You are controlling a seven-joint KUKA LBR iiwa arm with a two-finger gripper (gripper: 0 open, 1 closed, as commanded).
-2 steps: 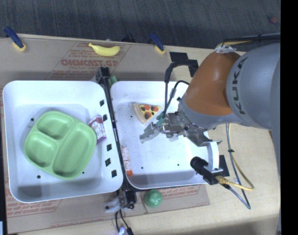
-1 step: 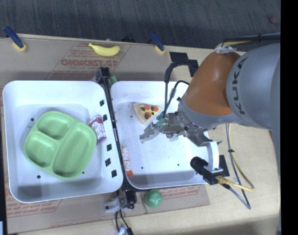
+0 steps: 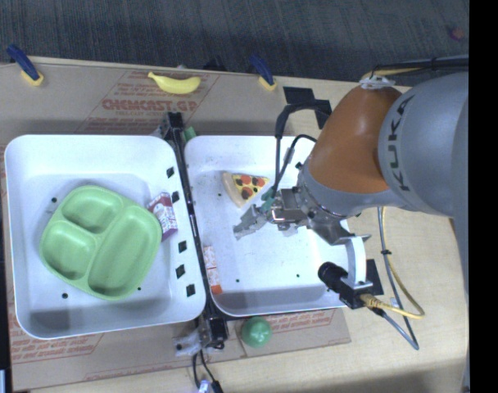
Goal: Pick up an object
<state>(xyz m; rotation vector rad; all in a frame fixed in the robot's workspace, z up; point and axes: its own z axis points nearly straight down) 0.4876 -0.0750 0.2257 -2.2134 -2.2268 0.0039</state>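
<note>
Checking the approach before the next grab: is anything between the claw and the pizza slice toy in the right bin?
Nothing visible. The claw hangs just below the pizza slice toy, with bare white floor of the right bin between them.

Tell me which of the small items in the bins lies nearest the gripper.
The pizza slice toy in the right bin, just above the gripper. The dark red packet sits in the left bin beside the green divided plate.

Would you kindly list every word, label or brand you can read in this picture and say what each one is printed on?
"KUKA": dark letters, running vertically, on the grey robot arm.
"OHIOCAST" or something close, partly blurred: red print on the brown cardboard sheet under the bins.
Smaller red print on that cardboard's edges: too blurred to read.
Print on the small dark-red snack packet in the left white bin: too small to read.
</note>
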